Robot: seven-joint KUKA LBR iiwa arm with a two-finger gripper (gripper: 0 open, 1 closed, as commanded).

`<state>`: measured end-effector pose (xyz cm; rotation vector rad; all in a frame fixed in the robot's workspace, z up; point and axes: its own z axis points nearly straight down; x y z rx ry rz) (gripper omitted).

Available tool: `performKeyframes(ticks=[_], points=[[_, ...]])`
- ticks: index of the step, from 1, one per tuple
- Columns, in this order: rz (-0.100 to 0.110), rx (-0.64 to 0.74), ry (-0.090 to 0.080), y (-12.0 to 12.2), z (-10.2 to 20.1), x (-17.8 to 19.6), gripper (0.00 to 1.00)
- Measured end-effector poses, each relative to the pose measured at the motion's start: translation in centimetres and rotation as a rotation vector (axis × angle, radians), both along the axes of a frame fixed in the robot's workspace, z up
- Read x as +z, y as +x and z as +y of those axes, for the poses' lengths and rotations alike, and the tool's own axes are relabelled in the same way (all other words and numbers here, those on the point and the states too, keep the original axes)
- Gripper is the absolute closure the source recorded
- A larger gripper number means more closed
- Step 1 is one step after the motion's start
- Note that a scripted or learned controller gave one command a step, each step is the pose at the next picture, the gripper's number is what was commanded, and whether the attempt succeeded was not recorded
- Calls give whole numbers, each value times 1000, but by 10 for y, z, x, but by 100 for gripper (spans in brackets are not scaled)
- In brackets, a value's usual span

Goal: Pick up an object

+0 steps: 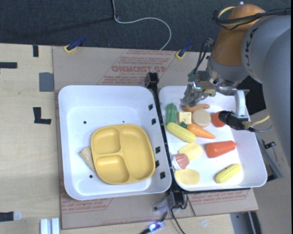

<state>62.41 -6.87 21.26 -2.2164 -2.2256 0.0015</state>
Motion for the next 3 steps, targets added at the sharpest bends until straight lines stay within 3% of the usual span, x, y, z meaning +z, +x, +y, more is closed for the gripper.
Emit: performKeyframes(ticks=[2, 3], points=[[-2, -2, 0, 6, -4, 19, 100], [2, -3, -1, -2, -2, 0, 100]])
